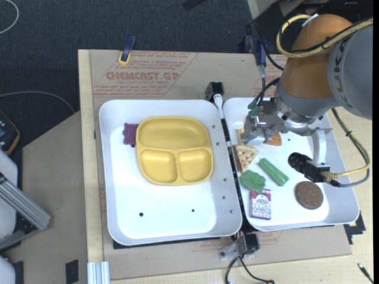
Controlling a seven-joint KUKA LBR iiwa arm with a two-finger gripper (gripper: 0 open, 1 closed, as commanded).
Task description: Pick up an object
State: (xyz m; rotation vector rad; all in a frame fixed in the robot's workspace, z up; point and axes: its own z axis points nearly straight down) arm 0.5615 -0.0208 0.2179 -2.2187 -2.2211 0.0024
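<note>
**A:** Nearest the front edge of the right-hand white bin (pixel 340 185) lies a small red-and-pink printed packet (pixel 261 205), and towards the bin's front right corner there's a flat brown round disc (pixel 309 194), well apart from the packet.

**B:** One step back, a dark green leafy plastic lump (pixel 253 180) is touching the packet's far end. Just beside it, a lighter green rectangular bar (pixel 273 171) lies on a slant.

**A:** Behind those, hard against the bin's left wall, is a tan triangular wedge with a speckled pizza-like top (pixel 245 156).

**B:** Over in the left-hand white bin (pixel 160 209), a yellow plastic plate with three compartments (pixel 174 149) sits in the far half. A small purple lump (pixel 129 134) is tucked against the plate's left edge.

**A:** And the gripper (pixel 256 130)?

**B:** It's low over the far left part of the right bin, right behind the wedge. A small orange piece (pixel 273 139) peeks out just beside it.

**A:** Is it holding anything?

**B:** I can't tell whether it's open or closed; the wrist hides that, and nothing is visibly gripped. The wedge and the orange piece lie on the bin floor. Farther back, the grey arm with its orange band (pixel 317 37) reaches in from the right.
</note>
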